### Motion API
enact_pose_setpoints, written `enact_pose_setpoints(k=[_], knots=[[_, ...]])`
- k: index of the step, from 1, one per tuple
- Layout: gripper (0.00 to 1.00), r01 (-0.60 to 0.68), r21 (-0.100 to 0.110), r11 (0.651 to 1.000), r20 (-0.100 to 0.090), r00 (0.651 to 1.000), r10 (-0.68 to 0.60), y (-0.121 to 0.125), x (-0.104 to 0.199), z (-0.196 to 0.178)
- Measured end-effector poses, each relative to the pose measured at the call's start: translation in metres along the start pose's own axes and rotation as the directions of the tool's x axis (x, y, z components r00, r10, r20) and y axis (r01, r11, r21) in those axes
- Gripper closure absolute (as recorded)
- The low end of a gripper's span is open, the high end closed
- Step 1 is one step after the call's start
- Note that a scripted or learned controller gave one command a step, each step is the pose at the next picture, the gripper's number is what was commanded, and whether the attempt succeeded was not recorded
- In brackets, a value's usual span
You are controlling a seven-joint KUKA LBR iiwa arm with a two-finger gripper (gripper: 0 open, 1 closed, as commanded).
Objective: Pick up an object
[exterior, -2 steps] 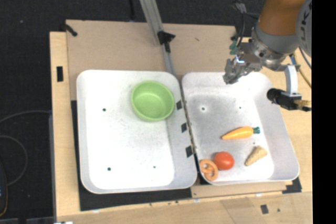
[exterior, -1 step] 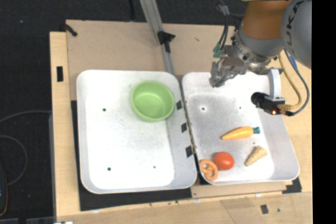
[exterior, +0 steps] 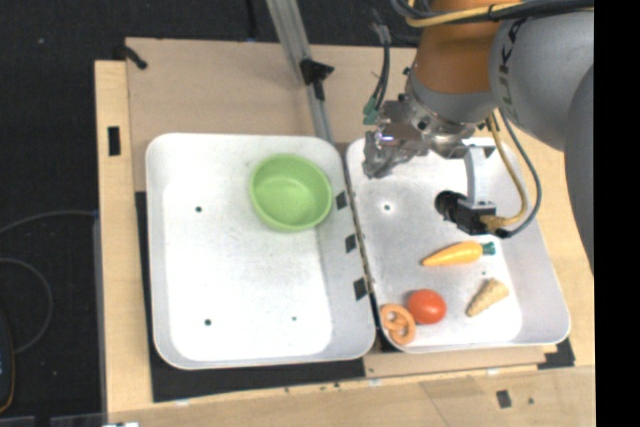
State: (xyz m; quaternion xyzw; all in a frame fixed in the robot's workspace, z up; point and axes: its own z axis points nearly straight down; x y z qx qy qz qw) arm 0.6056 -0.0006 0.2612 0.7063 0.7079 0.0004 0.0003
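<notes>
While pincer (exterior: 381,158) hovers | right bin (exterior: 535,310): carrot (exterior: 452,255), tomato (exterior: 427,306)

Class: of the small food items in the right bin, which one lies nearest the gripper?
The carrot; the tomato, cone and orange slice lie farther from the gripper.

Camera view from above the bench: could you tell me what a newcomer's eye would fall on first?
The big grey arm with its orange band looms in from the right, its gripper at the right bin's far left corner. A green bowl sits alone in the left bin; a carrot and tomato lie near the right bin's front.
</notes>
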Motion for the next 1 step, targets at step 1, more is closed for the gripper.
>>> enact_pose_setpoints(k=[1], knots=[[1.0, 0.001, 0.001, 1.0, -0.001, 1.0, -0.001, -0.014, 0.0571, 0.0069]])
